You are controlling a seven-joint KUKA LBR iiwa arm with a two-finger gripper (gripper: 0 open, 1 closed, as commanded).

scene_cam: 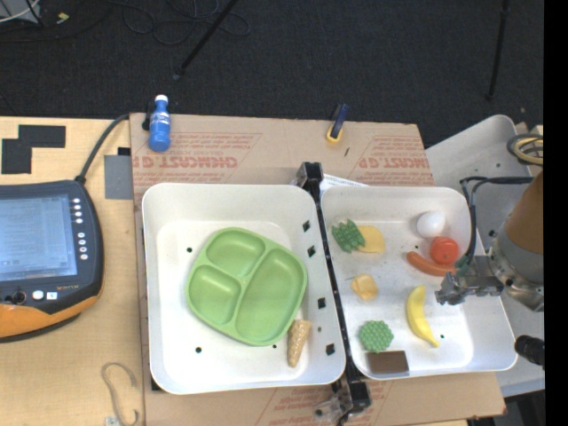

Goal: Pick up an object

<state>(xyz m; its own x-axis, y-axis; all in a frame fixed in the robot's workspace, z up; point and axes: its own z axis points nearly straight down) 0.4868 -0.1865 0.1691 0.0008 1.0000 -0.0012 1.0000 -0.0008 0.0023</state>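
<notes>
The right bin (486, 349) holds several toy foods: a banana (420, 317), a red tomato (445, 250) on an orange sausage (424, 264), a white egg (430, 224), a green leafy piece (348, 234) beside a yellow piece (372, 240), a small yellow chunk (364, 286), a round green piece (375, 335) and a brown block (388, 362). My gripper (449, 292) hangs low over the bin's right side, just right of the banana's top and below the tomato. Nothing shows between its tips.
The left bin (169, 229) carries a green divided plate (246, 284) and a tan cone (298, 342) at its lower right. A blue bottle (159, 124) and a yellow-blue clip (336, 124) stand on the cardboard behind. A tablet (40, 242) lies at far left.
</notes>
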